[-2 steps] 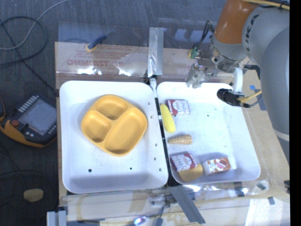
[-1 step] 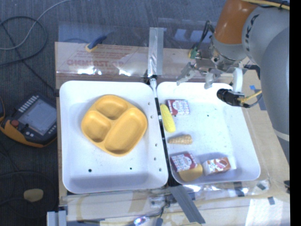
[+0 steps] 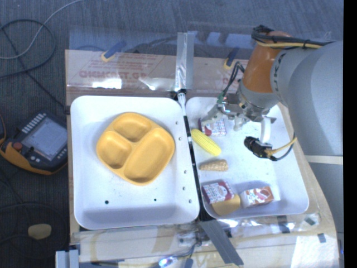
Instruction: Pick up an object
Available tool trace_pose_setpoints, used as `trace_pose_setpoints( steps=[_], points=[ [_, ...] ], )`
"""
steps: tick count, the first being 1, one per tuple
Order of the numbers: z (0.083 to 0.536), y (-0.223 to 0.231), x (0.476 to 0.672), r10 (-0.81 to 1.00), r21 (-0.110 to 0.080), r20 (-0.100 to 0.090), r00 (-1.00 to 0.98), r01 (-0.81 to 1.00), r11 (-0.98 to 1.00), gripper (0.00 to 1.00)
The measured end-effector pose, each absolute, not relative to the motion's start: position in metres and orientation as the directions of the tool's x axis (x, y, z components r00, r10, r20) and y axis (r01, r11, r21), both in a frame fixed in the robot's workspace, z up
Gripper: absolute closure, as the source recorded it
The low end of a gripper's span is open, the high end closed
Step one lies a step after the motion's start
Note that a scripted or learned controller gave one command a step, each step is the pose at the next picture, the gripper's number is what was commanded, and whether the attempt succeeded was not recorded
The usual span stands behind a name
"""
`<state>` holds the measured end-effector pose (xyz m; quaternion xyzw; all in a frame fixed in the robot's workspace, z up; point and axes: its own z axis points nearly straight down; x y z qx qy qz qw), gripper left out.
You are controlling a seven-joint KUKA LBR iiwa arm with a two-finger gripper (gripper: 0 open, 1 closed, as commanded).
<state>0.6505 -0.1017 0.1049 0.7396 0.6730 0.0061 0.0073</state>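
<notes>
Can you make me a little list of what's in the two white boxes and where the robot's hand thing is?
left bin: a yellow plate with three sections
right bin: a corn cob, a small tan bread-like piece, a red and white packet, another red and white packet, a yellowish piece between them
tool: over the far end of the right bin, above a small red and white item
arm: reaches in from the right, orange band above the wrist
held object: cannot tell

The arm [image 3: 312, 94] at the frame's right is bulky and smooth grey, with an orange band [image 3: 262, 66] above the wrist; black and yellow cables [image 3: 268, 148] trail beside it.
</notes>
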Motion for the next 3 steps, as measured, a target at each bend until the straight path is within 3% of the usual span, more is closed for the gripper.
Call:
trace_pose_setpoints(
  steps=[1, 2, 3],
  points=[
    [0.102, -0.102, 0.637, 0.999, 0.038, -0.002, 0.052, 0.998, -0.052, 0.0],
    [0.183, -0.072, 0.629, 0.959, -0.001, -0.002, 0.285, 0.959, -0.285, 0.0],
    [0.093, -0.105, 0.601, 0.969, -0.003, -0.001, 0.248, 0.969, -0.248, 0.0]
  ],
)
